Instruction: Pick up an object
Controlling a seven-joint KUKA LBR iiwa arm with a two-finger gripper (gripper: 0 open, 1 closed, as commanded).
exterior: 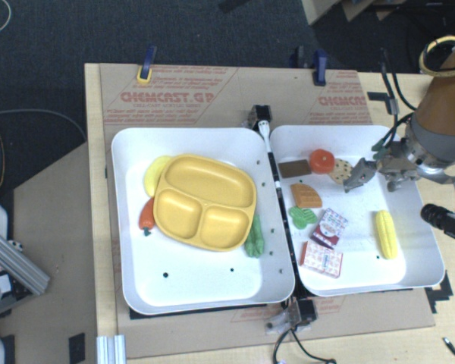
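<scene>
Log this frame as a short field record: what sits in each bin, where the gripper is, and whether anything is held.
left bin: yellow divided tray; yellow, orange and green pieces peeking from under its edges
right bin: brown block, red tomato, cookie, bread piece, green item, two red-white packets, corn cob
gripper: over right bin's upper part, beside the cookie
held: nothing seen between fingers

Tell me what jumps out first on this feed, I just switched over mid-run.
The big yellow divided tray dominates the left bin, lying over a yellow piece, an orange-red piece and a green piece at its edges. In the right bin, small items cluster toward the left side, with a yellow corn cob apart on the right. The hand hangs over that bin's upper right, beside the speckled cookie.
</scene>
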